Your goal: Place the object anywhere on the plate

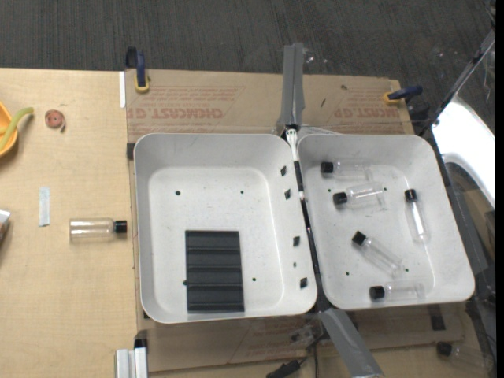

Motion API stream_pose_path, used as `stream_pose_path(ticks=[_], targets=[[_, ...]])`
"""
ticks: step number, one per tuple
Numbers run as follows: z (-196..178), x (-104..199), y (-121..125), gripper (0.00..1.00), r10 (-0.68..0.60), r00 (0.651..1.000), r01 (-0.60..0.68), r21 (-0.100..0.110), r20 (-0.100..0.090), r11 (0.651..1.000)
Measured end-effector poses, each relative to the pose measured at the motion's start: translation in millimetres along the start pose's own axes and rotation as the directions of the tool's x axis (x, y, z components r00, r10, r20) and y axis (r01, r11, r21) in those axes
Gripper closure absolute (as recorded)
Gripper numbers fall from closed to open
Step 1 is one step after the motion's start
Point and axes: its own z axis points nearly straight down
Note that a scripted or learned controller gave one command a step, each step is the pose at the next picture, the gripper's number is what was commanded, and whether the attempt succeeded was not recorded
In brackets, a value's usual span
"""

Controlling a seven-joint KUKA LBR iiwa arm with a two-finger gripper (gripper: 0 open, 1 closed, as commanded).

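A black ribbed plate (213, 271) lies flat in the left bin (157, 211), near its front edge. In the right bin (441, 211) are several clear vials with black caps, lying on their sides. One vial (346, 168) is at the back left and another (360, 196) is just in front of it. A third vial (415, 216) lies along the right side. One more vial (376, 253) rests slanted in the middle, and one (398, 292) sits by the front wall.
On the wooden bench to the left lies another clear vial (94, 227), with a small white strip (44, 207), a pink disc (53, 119) and an orange-yellow object (8, 128). Clamps (135, 63) hold the cardboard behind the bins. A white curved body (468, 136) stands at the right.
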Motion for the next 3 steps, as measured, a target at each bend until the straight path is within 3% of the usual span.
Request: stream_pose_path(ticks=[1, 2, 3], targets=[[-0.5, 9.1, -36.4, 0.0, -0.002, 1.0, 0.002, 0.001, -0.001, 1.0], [-0.5, -4.8, -1.3, 0.0, -0.001, 1.0, 0.001, 0.0, 0.0, 1.0], [-0.1, 5.2, -25.8, 0.0, -0.002, 1.0, 0.002, 0.001, 0.0, 1.0]])
